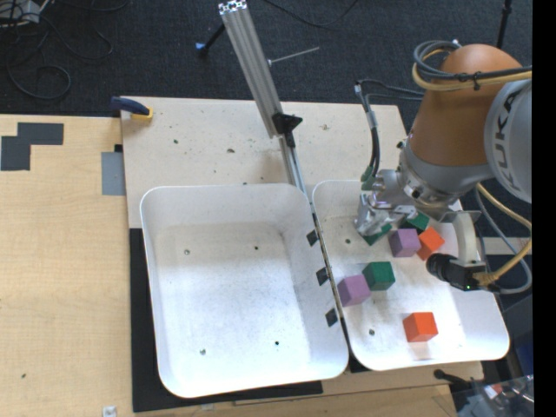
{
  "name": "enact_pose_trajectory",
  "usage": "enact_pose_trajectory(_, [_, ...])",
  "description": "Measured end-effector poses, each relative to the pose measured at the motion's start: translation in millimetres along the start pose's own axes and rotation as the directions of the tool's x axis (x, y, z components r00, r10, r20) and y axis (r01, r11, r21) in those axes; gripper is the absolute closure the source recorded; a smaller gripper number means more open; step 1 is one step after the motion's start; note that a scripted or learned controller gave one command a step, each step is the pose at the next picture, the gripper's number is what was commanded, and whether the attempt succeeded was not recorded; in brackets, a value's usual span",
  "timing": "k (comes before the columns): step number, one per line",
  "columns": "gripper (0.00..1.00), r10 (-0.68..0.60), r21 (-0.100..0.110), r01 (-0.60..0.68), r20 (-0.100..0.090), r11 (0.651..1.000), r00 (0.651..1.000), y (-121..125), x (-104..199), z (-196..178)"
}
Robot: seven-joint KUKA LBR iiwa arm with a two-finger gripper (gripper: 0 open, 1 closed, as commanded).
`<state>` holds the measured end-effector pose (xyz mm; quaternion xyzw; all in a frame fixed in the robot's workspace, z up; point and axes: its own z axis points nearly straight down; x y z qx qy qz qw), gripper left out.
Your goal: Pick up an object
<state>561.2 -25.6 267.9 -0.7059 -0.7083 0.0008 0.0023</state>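
My gripper (pixel 374 223) reaches down into the right bin (pixel 452 350) near its back left part. Several blocks lie in that bin. A purple block (pixel 404 242) sits just right of the gripper, with an orange block (pixel 431 242) beside it and a dark green block (pixel 417 221) partly hidden behind them. A green block (pixel 379 275) and a second purple block (pixel 354 289) lie closer to the front, touching each other. Another orange block (pixel 420 327) rests alone near the front. Something green shows right under the gripper's tip.
The left bin (pixel 174 224) stands beside the right one, divided from it by a rim with black clips (pixel 322 276). A slanted metal bar (pixel 261 85) rises behind the bins. Cables hang around the arm's wrist (pixel 460 120) on the right.
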Motion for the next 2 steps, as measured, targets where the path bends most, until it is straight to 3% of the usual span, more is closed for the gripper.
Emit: enact_pose_trajectory(2, [1.0, 0.0, 0.003, 0.0, 0.001, 1.0, 1.0, -9, 93, 11])
